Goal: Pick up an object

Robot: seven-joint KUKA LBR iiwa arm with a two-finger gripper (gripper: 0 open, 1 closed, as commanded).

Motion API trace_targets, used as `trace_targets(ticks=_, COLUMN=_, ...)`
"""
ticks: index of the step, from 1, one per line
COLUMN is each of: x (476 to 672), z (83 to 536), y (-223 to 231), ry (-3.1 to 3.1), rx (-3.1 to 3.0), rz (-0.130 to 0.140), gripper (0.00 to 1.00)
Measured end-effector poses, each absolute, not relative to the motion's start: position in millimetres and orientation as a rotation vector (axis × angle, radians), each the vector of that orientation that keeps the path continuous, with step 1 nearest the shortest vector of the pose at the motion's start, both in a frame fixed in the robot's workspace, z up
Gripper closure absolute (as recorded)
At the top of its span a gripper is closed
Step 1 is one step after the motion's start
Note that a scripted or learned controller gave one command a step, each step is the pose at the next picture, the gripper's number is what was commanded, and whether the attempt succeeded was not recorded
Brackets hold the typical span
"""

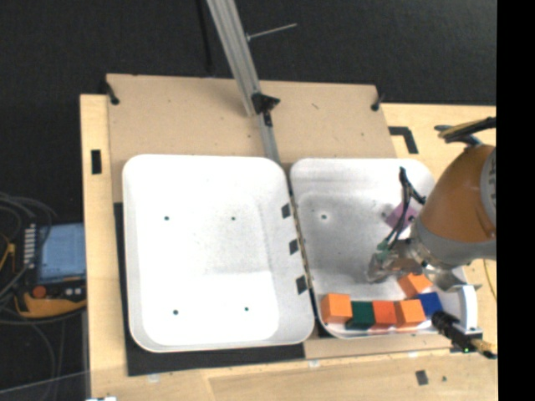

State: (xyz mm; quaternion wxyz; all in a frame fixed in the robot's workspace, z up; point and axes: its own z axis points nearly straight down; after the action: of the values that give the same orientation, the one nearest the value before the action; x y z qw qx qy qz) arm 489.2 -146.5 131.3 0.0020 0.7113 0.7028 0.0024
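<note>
Blocks (380,312), orange, green and blue, line the lower edge of the right bin (334,190), lower right of frame; no writing legible on them. Gripper (386,266) sits low just above them, finger state cannot be told

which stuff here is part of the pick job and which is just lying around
Job:
- pincer, low in the right bin
- orange block, green block, orange blocks and blue block along that bin's near wall

Lying about:
- left bin
- blue device and cables off the bench's left side
- metal pole
</note>
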Motion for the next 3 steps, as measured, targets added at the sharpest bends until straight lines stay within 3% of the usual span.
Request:
trace_targets(ticks=2, x=512.7, z=245.1, y=-148.1, ry=2.222, rx=2.212, rz=0.006, gripper=1.00)
trace_targets(ticks=3, x=514.3, z=298.9, y=-148.6, ry=2.223, rx=2.211, rz=0.007, gripper=1.00)
